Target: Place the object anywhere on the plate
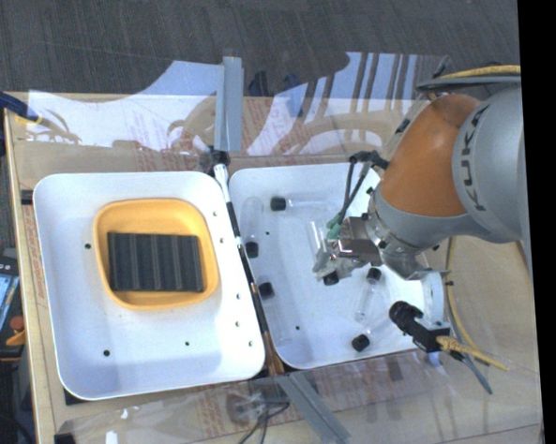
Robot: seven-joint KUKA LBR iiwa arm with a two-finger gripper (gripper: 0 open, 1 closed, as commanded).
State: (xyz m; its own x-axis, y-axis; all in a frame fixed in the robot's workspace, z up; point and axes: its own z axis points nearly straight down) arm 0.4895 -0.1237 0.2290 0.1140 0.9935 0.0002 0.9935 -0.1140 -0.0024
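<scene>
Over the right bin (295, 347) you've got the pincer (329, 265), low near its floor; can't tell if it's apart or together, nor what obj it has. Well to its left, the yellow plate (151, 215) w/ dark ribbed centre sits in the left bin (80, 360)

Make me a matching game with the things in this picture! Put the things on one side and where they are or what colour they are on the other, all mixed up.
Things:
1. plate
2. dark ridged object
3. gripper
4. band on the arm

Places or colours:
A. orange
B. over the right bin
C. yellow, in the left bin
D. lying on the plate

Pairs: 1-C, 2-D, 3-B, 4-A
</scene>
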